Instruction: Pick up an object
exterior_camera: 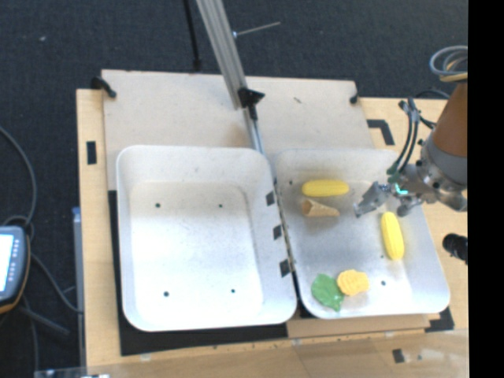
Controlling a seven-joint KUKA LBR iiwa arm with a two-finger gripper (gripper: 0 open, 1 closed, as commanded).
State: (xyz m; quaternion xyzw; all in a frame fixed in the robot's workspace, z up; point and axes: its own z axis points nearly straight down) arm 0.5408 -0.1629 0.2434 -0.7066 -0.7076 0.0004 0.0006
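Now my gripper (384, 201) hangs over the right bin (417, 290), fingers spread apart, just beside a yellow banana (392, 235).

A robotics lab: a plywood bench (323, 101) on dark carpet (94, 22) carries two white bins (126, 172), an aluminium camera mast (222, 42) (cables trailing nearby) and a pendant (9, 262).

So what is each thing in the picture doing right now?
Long yellow piece: lying flat in right bin.
Second yellow piece: lying flat, untouched.
Tan wedge: resting on the bin floor.
Green piece: touching the round yellow piece.
Gripper: above the right bin, holding nothing.
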